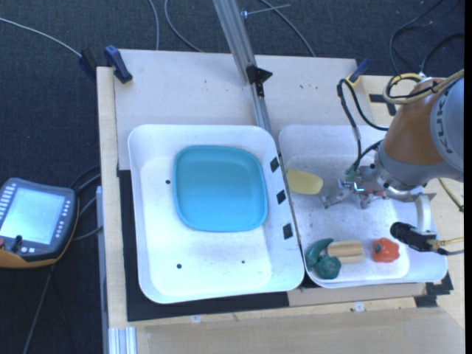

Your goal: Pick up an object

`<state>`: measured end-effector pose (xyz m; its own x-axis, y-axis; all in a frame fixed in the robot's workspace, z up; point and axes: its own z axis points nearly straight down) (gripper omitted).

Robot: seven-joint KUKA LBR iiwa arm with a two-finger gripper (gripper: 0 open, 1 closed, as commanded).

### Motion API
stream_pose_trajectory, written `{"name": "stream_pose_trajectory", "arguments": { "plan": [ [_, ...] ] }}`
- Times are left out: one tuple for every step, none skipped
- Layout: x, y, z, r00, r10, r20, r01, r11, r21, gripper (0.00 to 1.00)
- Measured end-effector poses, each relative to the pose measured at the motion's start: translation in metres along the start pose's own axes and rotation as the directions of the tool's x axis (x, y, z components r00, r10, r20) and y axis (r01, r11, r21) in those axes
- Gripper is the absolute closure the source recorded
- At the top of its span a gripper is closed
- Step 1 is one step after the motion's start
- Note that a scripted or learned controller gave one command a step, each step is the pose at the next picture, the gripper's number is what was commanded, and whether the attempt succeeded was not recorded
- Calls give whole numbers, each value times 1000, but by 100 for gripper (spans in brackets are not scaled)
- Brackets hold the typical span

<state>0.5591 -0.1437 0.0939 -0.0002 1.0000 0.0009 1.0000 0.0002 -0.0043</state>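
My gripper (pixel 345 200) hangs over the middle of the right bin (pixel 310 142), open, with nothing between its fingers. A flat yellow piece (pixel 304 181) lies just to its left, apart from the fingertips. Along the bin's front edge lie a green object (pixel 323 259), a tan block (pixel 346 251) and a red tomato-like object (pixel 384 250), all in front of the gripper and untouched.
The left bin (pixel 147 198) holds a blue square plate (pixel 220 187). A metal post (pixel 237 32) slants in from the top, ending between the bins. A teach pendant (pixel 33 220) lies off the bench at the left. Cables trail near the arm (pixel 424 135).
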Motion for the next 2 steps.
{"name": "stream_pose_trajectory", "arguments": {
  "plan": [
    [0,2,-13,1000,0,1,0,1000,-6,100],
    [2,4,-76,1000,0,2,0,1000,-10,100]
  ]
}}
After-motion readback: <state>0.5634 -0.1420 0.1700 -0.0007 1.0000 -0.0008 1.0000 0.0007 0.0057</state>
